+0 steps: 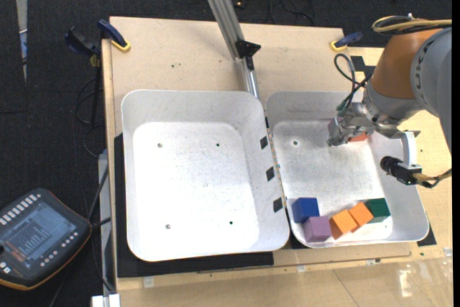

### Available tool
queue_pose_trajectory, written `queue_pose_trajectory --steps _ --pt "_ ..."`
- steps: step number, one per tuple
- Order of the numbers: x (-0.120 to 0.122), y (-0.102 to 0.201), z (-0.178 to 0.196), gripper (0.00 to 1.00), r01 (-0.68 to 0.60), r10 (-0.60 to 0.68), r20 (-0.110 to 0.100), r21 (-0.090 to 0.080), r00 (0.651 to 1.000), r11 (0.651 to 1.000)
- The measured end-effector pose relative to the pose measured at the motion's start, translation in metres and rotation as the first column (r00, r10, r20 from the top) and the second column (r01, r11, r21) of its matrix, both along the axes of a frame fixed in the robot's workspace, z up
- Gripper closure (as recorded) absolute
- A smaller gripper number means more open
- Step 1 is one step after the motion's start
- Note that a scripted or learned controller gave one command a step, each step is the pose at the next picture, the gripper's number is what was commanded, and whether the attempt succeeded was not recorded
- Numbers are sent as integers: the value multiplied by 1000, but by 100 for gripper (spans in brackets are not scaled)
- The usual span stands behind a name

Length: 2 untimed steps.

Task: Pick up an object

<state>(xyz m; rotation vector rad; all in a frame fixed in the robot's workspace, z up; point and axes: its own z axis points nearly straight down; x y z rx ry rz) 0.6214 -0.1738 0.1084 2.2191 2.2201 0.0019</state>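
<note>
The arm (413, 72) reaches in from the right, and its gripper (343, 131) hangs low over the far part of the right bin (323, 162). A small red thing (357, 136) shows just beside the gripper, on its right side, touching or almost touching it. I cannot tell if the fingers are spread or pressed together, or if the red thing is between them.

Four blocks lie in a row along the near wall of the right bin. From left to right they are a blue block (305, 208), a purple block (318, 228), an orange block (346, 220) and a green block (375, 210). They touch or almost touch each other and are well apart from the gripper.

The left bin (190, 172) lies beside the right bin. A teach pendant (37, 235) lies on the floor at the near left.
</note>
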Motion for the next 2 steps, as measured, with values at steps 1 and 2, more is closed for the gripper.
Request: queue_pose_trajectory --steps 1,2 --pt "8 -6 61 100 -2 2 6 -2 1000 1000" --pt "10 -16 113 100 0 0 5 -2 1000 1000"
